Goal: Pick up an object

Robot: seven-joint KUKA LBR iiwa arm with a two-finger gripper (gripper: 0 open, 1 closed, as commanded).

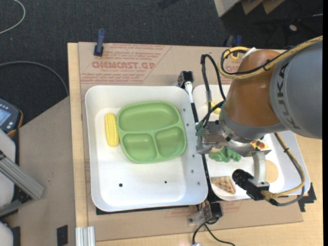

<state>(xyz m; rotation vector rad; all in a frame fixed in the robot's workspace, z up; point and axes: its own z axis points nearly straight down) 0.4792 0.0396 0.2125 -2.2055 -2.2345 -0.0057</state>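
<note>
The robot's gripper (214, 143) hangs low over the left side of the right bin (291, 184), just above a green toy (225, 155); the bulk of the arm (266, 94) hides the tip, so whether it is apart or together cannot be told. Near the green toy lie a brown wedge-shaped piece (223, 184), a pale round item (271, 172) and a small red-and-yellow object (260, 145), all candidates for picking. In the left bin (100, 152) rest a green divided plate (151, 131) and, just beside it, a yellow corn cob (111, 129). Both bins sit on a table (133, 59). The risk: the gripper is working close to the bin's dividing wall, and a descent there could strike the rim or nudge the toy aside, closing on nothing.
</note>
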